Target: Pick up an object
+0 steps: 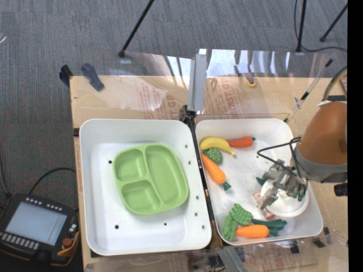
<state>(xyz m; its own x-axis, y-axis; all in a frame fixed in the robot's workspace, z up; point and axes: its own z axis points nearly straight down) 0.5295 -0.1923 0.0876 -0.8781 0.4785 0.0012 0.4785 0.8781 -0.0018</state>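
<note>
The bench (142, 98) stretches across the view, wrapped in clear film, and on it sit two shallow white bins side by side. The left bin (96, 146) carries a green divided plate (151, 178) with three compartments, lying flat near the bin's middle. The right bin (283, 130) is the busy one — toy food scattered across it.

In from the right comes the arm (324, 143), its orange band big and bright over the bin's right edge, grey wrist below it. The gripper (279, 190) hangs low over the right half of the right bin, just above a white dish (292, 207) that lies near the bin's lower right corner. Whether it is released or clenched, I cannot tell from this angle.

Now the pieces. A long carrot (214, 169) lies slanted near the bin's left wall, with a yellow banana (215, 145) just above it and a small green leafy piece (214, 155) tucked between them. A reddish-orange pepper (241, 143) lies beside the banana's tip. Down at the bottom edge — a second carrot (253, 231), with a green leafy vegetable (235, 219) touching its left end.
</note>
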